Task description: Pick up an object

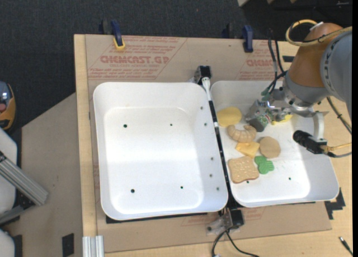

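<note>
Toast-shaped toy slice [243, 169] sits lowest in the right bin [313, 186], at about six o'clock of the cluster of play food. Entering from three o'clock, the arm [324, 54] bends down over that bin's upper part, its orange band above the wrist. Its gripper [262, 117] points toward nine o'clock, low over the bin floor beside the food; whether it is clenched or released cannot be told.

Beneath lies the brown bench [84, 138], with blue clamps [117, 31] at its twelve o'clock edge and dark carpet [50, 4] beyond. A left bin [100, 138] adjoins the right one. Among the food are a yellow round piece [229, 117], a tan croissant [241, 134], a tan round piece [269, 147], a yellow wedge [248, 149] and a green piece [264, 165].
</note>
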### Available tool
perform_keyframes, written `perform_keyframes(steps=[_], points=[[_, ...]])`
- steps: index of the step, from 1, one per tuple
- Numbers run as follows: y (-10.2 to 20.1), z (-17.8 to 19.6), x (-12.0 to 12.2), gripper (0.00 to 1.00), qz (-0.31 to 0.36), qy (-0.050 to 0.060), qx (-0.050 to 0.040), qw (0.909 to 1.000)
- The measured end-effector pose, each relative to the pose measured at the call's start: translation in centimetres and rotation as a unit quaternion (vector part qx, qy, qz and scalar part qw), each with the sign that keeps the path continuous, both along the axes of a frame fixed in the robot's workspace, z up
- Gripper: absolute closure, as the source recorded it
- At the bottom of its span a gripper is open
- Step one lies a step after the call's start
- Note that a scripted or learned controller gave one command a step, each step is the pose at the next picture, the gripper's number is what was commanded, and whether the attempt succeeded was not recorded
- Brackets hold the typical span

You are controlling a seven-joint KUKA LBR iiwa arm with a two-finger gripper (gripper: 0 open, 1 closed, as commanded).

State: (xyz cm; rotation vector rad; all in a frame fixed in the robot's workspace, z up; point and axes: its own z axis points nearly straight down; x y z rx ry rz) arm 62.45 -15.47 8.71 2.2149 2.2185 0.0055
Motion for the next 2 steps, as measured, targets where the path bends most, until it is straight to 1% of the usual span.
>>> perform_keyframes(steps=[1,2], points=[[-1.9,-0.2,0.7,0.0,-0.001,0.002,0.0,1.0],[-4.3,0.1,0.5,0.0,0.003,0.001,0.0145,0.9999]])
